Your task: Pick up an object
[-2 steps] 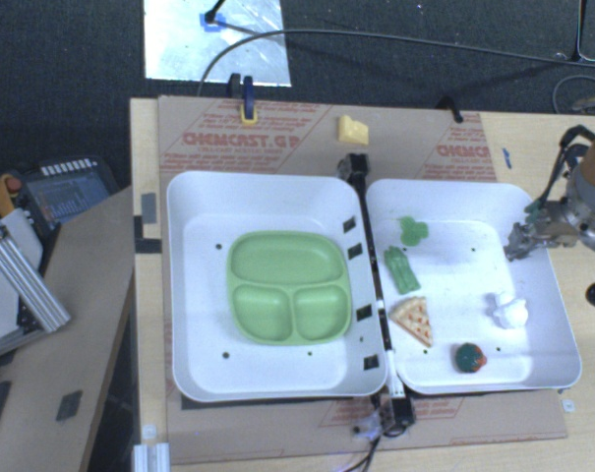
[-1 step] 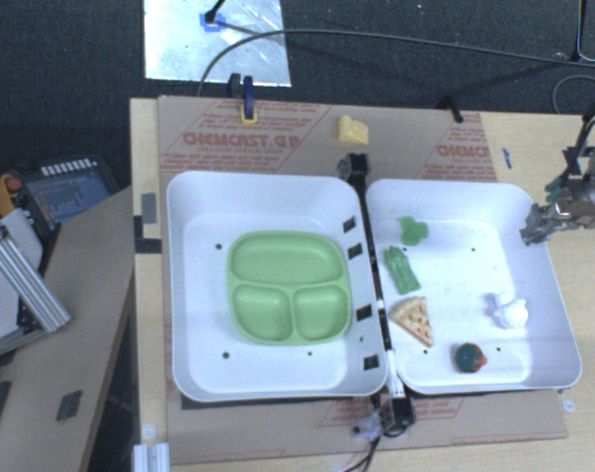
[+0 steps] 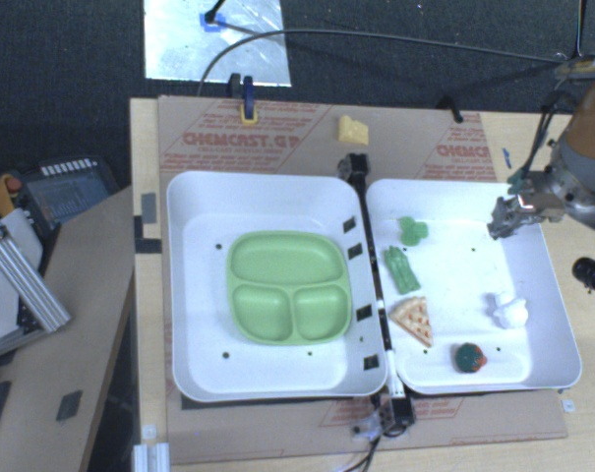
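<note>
The gripper [image 3: 504,219] hangs over the upper right part of the right bin [image 3: 553,293], reached in from the right on the grey arm [image 3: 584,165]; it is seen small and dark against the white floor, and whether it is parted or closed cannot be told, nor is anything seen in its grasp.

The right bin holds five loose things. A small green lumpy toy [image 3: 413,231] lies near the upper left of the bin. Just below it is a long green piece, like a toy vegetable [image 3: 402,269], set lengthwise along the divide between the bins. Below that lies a toy pizza slice [image 3: 412,320], tan with red spots, its point towards the bin's front. Near the front wall sits a round dark green ball with a red patch [image 3: 469,358]. To the right, nearer the gripper than the rest but well apart from it, lies a small white crumpled object [image 3: 509,311].

The left bin [image 3: 194,264] holds a pale green divided plate [image 3: 287,287] with three compartments, one wide above and two smaller below, lying flat near the bin's middle.

Behind the bins, on the brown board [image 3: 277,136], rests a small yellow block [image 3: 353,130].
</note>
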`<state>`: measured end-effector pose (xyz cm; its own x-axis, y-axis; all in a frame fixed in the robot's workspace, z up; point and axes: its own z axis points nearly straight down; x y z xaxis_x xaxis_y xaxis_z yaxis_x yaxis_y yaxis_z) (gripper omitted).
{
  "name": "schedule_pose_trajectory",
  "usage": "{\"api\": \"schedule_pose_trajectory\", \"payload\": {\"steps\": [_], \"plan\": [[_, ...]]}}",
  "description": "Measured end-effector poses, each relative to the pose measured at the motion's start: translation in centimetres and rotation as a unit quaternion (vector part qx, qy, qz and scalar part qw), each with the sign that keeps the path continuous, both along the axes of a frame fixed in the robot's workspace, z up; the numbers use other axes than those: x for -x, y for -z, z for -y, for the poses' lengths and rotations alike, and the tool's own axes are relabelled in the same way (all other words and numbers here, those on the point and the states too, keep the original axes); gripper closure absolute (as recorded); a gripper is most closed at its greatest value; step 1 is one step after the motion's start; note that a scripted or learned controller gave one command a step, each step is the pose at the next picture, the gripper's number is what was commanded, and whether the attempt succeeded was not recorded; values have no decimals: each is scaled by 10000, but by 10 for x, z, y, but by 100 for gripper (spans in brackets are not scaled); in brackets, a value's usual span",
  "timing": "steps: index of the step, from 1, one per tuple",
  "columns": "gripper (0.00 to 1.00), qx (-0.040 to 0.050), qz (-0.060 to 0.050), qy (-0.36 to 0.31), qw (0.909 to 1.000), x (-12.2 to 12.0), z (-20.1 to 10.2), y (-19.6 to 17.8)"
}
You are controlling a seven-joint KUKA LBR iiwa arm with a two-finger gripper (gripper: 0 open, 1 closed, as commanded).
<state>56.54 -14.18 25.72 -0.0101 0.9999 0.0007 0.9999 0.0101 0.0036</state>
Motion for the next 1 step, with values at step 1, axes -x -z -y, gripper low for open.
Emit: {"api": "schedule_pose_trajectory", "payload": {"steps": [1], "plan": [[100, 0, -8, 7, 10000, -13, -49, 16]]}}
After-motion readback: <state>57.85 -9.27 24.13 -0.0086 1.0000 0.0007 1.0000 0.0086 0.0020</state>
